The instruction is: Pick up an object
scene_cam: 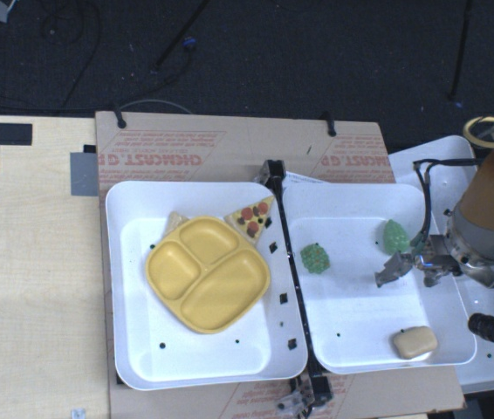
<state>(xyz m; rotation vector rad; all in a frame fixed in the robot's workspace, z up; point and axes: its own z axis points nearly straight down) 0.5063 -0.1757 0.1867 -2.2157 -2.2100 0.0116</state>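
The jaws (397, 273) hung inside the right bin (352, 347); whether they were parted, I cannot tell. The pale green piece (394, 236) lay just beyond them: centre over it before descending.

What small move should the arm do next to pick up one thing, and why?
Probably a short move of the tool toward the light green piece, then down onto it. That piece lies nearest, just beside the tool in the right bin. The dark green piece and the beige piece lie farther off. Nothing shows between the fingers.
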